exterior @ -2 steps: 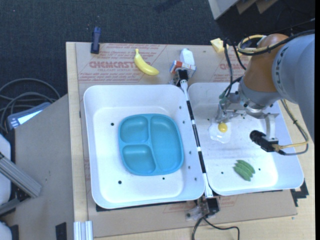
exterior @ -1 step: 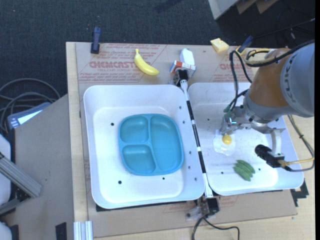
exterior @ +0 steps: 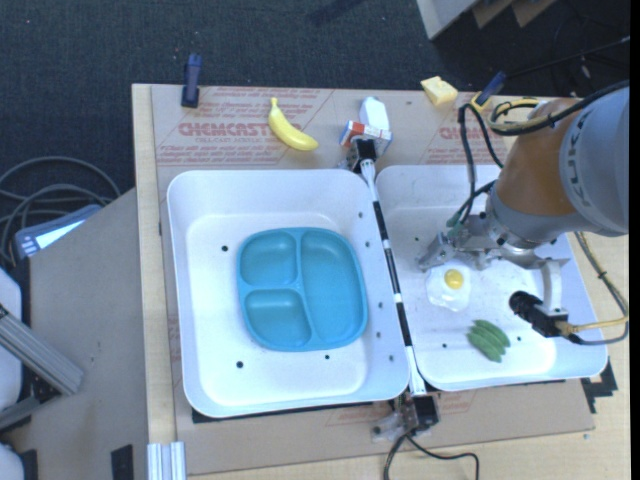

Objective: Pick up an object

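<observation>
A toy fried egg (exterior: 448, 287) lies in the right bin (exterior: 420, 193), white with a yellow yolk. A green pea pod (exterior: 489, 339) lies nearer the bin's front edge. My gripper (exterior: 440, 251) hangs low over the right bin, just behind and left of the egg, with metal fingers pointing down toward the bin floor. The grey arm with its orange band reaches in from the right above it. I see nothing held between the fingers.
A blue divided plate (exterior: 301, 287) sits in the left bin (exterior: 200, 218). On the bench behind the bins lie a banana (exterior: 289, 129), a small carton (exterior: 371, 124), a yellow block (exterior: 438, 90) and a dark blue clip (exterior: 191, 78). Cables run along the right.
</observation>
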`<state>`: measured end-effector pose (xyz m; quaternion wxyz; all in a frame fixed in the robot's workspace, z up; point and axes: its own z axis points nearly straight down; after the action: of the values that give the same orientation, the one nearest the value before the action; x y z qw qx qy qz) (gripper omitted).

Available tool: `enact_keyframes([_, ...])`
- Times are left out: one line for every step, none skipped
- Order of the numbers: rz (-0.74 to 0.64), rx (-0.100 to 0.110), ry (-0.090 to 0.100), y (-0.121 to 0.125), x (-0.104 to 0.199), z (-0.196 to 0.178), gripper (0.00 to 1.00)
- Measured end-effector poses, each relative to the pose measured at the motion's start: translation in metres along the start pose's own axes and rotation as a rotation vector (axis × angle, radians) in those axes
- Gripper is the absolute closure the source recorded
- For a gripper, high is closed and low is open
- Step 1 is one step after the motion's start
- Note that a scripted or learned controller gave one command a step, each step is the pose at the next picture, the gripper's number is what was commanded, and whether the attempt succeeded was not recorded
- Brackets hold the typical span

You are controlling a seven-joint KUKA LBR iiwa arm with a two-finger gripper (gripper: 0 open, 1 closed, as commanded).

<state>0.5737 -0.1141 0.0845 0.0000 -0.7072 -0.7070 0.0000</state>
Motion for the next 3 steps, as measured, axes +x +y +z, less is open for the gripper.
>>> enact_keyframes([0.001,-0.003,-0.001,0.001,0.000,-0.011,1.00])
enact_keyframes([0.001,-0.003,-0.001,0.001,0.000,-0.010,0.00])
enact_keyframes([0.000,0.002,0.001,-0.018,0.017,0.000,0.00])
